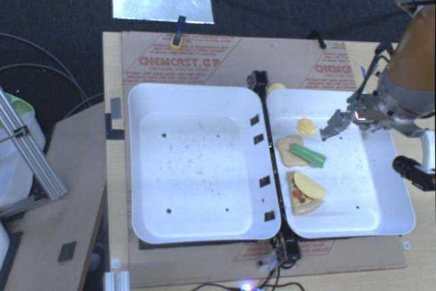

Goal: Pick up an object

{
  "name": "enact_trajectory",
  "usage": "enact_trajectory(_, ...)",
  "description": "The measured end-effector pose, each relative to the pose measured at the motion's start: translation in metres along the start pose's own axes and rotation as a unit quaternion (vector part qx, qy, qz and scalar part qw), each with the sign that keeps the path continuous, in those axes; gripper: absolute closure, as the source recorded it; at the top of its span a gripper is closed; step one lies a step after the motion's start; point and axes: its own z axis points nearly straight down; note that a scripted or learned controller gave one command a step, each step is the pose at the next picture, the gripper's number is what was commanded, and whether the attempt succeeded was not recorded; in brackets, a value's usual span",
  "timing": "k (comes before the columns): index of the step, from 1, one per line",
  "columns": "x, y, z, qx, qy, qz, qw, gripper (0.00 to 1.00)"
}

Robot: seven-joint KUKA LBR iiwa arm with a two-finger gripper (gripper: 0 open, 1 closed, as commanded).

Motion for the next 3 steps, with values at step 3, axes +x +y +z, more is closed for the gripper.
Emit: enact_trajectory(3, -0.01, 0.006, 0.175, -0.002, -0.001, 0.0, 1.0, 0.0)
